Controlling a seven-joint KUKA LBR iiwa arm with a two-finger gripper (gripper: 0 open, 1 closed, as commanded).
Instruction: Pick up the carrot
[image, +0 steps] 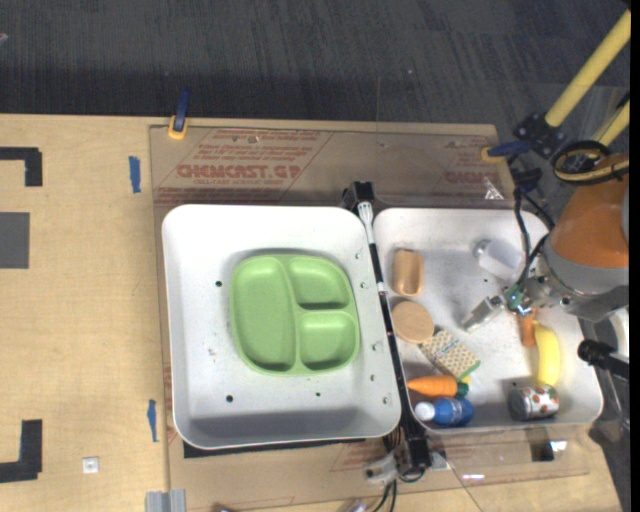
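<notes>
The carrot (433, 386) is orange with a green top at its right end. It lies flat near the front of the right bin (452, 235), between a patterned cracker (448, 352) and a blue bottle (447, 410). My gripper (500, 305) hangs over the middle right of that bin, below the orange-banded wrist (590, 235). It is up and to the right of the carrot, well apart from it, and nothing shows in its grasp.
The right bin also holds a tan cylinder (407, 272), a round tan disc (412, 320), a banana (547, 355), a can (533, 402) and a pale object (490, 255). The left bin (190, 300) carries a green divided plate (295, 312).
</notes>
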